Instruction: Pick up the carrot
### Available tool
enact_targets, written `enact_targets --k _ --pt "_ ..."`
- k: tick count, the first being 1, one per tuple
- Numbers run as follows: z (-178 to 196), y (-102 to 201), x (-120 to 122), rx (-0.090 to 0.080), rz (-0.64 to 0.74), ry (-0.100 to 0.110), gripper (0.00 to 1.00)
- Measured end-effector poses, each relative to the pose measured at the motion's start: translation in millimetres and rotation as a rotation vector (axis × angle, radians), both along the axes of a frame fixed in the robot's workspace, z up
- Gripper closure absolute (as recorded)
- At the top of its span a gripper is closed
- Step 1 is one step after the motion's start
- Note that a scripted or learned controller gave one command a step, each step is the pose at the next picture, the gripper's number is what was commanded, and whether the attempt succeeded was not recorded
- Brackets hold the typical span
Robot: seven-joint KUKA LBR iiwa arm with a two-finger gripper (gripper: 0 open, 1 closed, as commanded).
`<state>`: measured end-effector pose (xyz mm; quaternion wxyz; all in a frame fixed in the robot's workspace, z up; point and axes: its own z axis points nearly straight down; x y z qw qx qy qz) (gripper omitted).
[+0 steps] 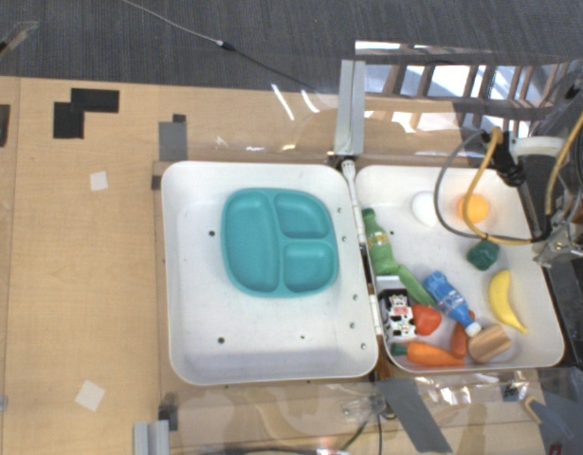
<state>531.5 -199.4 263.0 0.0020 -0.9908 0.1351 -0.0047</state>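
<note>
- Left shallow white plastic bin (191, 330): occupies the centre of the frame; holds one teal three-compartment plastic plate (278, 241), lying flat in the bin's upper middle.
- Right shallow white plastic bin (549, 335): sits just beside the left bin, the two rims meeting along a central divider.
- Orange plastic carrot (433, 354): the task's item; lies on its side in the lower left corner of the right bin, near the bottom rim, lengthwise left to right. Nothing grips it.
- Small black-and-white cow-patterned carton (397, 315): just above the carrot, against the bin's left wall.
- Red rounded toy piece (427, 320): immediately right of the carton, above the carrot.
- Green plastic bottle (375, 245): lies along the left wall of the right bin, neck pointing up-frame.
- Blue plastic bottle with white cap (451, 300): tilted diagonally, centre-low in the right bin.
- Tan bread-like roll (488, 343): lower right of the carrot, near the bottom rim.
- Yellow plastic banana (504, 300): right part of the bin, curved, roughly upright in the frame.
- Dark green small block (482, 254): above the banana.
- Orange-yellow round fruit (475, 209): upper part of the right bin.
- Robot arm and gripper (561, 245): at the frame's right edge, over the bin's right rim, well apart from the carrot; jaw state cannot be told.
</note>
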Motion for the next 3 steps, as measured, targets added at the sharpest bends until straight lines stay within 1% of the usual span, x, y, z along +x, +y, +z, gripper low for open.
enact_targets --k 1,2,3 --pt "106.9 -6.7 -0.4 -0.004 0.070 -0.007 1.00" --pt "29.1 -6.2 -29.8 0.003 0.072 0.007 1.00" --pt "31.3 -5.8 -29.1 0.001 0.072 0.002 0.00"
